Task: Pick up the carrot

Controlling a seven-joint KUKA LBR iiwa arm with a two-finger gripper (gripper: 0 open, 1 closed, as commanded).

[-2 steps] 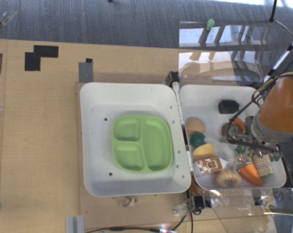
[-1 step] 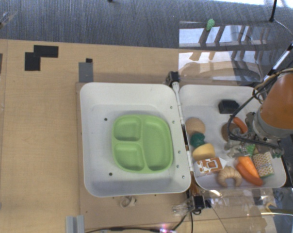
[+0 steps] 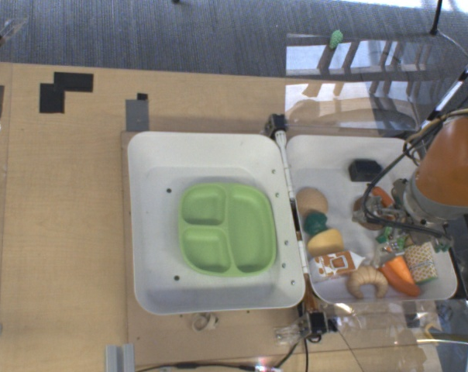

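The carrot [image 3: 399, 274] lies in the right bin [image 3: 338, 155], near its front wall, wedged between a croissant [image 3: 367, 282] and a checkered block [image 3: 421, 262]; the jaws [image 3: 394, 235] hang just above its stem end, likely lining up a descent; whether they are spread I cannot tell; neighbours and wall leave little room.

A robot arm [image 3: 449, 173] with a broad, rounded orange band above a grey wrist ring — thin black and white cables loop along its upper side. Below the ring, the gripper [image 3: 390, 235] is a cluster of dark metal parts — details blurred.
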